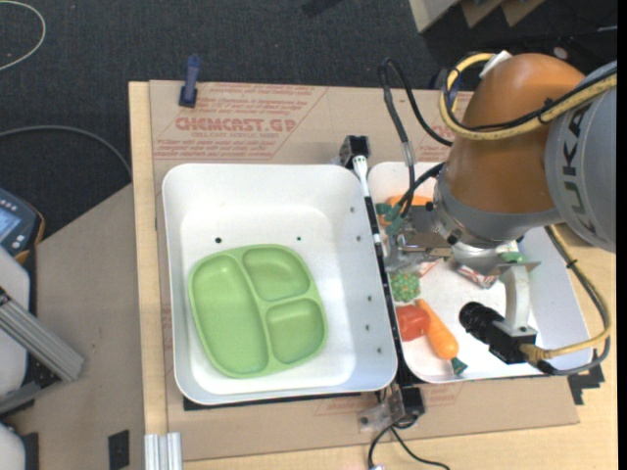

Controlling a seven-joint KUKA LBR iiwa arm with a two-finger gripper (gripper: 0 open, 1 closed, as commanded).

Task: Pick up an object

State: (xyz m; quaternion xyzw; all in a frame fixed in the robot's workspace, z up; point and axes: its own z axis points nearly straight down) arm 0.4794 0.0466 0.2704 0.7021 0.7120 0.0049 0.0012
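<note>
Carrot near right bin's front rim, arm overhead

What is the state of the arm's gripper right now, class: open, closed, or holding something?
Gripper: cannot be told; it sits low in the right bin, under the arm's orange band, beside the toy carrot.
</note>
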